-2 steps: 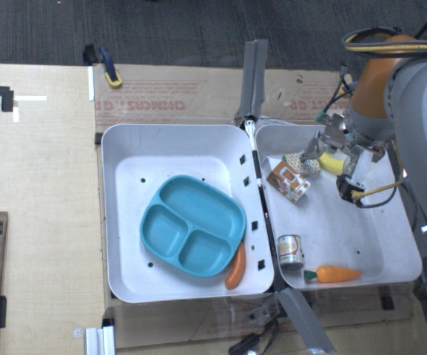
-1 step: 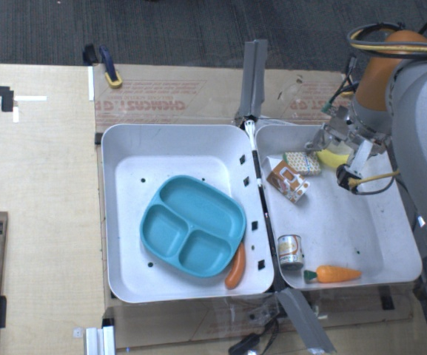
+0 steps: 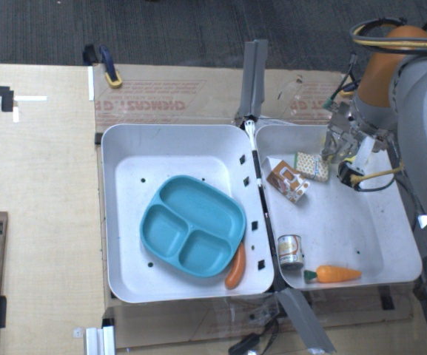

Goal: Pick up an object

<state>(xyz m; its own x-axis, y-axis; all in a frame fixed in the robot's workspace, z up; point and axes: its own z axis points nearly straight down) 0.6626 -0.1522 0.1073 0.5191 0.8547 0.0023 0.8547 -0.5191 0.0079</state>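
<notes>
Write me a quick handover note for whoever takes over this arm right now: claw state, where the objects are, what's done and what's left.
Claw: low at the far side of the right bin, next to the small speckled packet. Whether it is open or shut cannot be told; nothing is seen between its fingers.
Right bin: brown snack box beside the packet, tin can and toy carrot at the near edge.
Left bin: blue divided tray, with a sausage against its near right side.
Done: no pick seen yet.
Left: grasp one object, probably the packet, and lift it.
</notes>
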